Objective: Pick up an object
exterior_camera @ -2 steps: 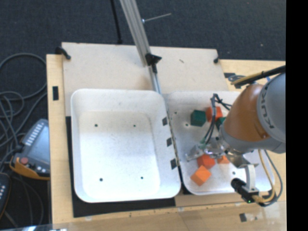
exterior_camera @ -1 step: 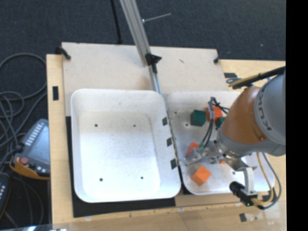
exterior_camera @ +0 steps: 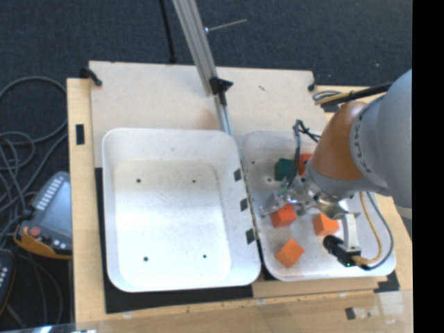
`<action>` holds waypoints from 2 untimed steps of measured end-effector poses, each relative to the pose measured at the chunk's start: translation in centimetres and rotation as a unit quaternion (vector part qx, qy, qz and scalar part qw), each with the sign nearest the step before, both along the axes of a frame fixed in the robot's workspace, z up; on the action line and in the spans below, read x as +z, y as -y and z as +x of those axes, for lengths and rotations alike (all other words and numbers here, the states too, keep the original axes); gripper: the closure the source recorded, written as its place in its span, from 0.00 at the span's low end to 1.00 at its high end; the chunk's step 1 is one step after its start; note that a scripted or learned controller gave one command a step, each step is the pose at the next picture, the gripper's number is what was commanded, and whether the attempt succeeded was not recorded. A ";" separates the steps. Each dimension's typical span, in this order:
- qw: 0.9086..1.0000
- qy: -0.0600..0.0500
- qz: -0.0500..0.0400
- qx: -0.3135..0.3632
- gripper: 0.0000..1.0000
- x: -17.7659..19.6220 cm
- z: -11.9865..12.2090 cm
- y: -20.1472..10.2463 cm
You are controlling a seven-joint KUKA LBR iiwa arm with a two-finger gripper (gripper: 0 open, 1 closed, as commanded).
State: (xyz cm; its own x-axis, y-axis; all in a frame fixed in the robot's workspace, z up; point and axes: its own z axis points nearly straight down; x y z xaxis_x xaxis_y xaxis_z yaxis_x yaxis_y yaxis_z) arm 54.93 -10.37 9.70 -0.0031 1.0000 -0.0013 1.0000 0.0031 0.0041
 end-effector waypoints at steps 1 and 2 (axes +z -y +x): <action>1.000 0.000 0.000 0.002 1.00 1.1 -0.1 0.1; 1.000 0.003 0.001 0.002 1.00 10.4 2.5 -6.3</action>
